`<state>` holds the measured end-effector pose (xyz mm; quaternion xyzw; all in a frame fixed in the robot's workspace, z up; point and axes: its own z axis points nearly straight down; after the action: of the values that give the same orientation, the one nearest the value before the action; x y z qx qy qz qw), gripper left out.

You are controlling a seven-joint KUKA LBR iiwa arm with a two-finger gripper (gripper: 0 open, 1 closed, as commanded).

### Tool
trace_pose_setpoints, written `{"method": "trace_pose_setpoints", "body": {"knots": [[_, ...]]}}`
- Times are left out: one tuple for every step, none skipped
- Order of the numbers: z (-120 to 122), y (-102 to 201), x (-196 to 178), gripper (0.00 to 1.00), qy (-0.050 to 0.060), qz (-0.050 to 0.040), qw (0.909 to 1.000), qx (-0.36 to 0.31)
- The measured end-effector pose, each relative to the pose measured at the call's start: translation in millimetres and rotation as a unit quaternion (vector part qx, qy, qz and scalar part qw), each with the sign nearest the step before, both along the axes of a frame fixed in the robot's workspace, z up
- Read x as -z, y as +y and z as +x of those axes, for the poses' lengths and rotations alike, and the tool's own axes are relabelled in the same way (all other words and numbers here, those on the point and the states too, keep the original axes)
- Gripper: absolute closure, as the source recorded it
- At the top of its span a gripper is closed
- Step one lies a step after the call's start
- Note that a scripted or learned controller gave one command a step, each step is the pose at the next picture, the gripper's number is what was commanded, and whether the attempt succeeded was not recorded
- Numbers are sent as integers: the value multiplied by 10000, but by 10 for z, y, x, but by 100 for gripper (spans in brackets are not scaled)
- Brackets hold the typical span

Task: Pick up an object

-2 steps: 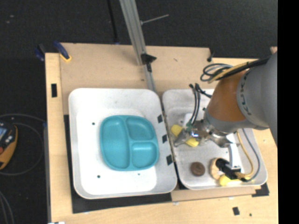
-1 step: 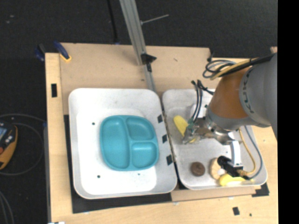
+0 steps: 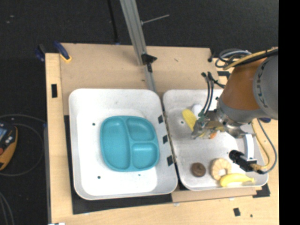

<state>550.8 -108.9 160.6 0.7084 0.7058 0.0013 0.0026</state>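
Note:
My gripper [image 3: 202, 129] hangs low over the middle of the right bin [image 3: 187, 172], below the arm's orange band. A yellow piece [image 3: 189, 118] lies just left of it, close to the fingertips. A small orange bit [image 3: 212, 135] peeks out beside the gripper. Toward the bin's front lie a brown round item [image 3: 198, 169], a tan ridged item [image 3: 219, 168] and a yellow banana-like piece [image 3: 236, 180]. A white thing [image 3: 197, 109] sits behind the yellow piece.
The left bin [image 3: 84, 125] holds a teal divided plate [image 3: 129, 142]. A metal post [image 3: 136, 32] rises slantwise from the bench behind the bins. Cables and a black fitting [image 3: 239, 159] hang off the arm over the right bin's right side.

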Motion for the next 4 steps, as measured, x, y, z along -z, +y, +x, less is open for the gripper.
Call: {"method": "trace_pose_setpoints", "body": {"knots": [[21,11,-438,100,-6,1,10000,-33],[105,-20,-1059,100,-14,-3,10000,-32],[259,587,-993,100,19,14,10000,-58],[321,1044,-874,100,30,9,10000,-46]]}}
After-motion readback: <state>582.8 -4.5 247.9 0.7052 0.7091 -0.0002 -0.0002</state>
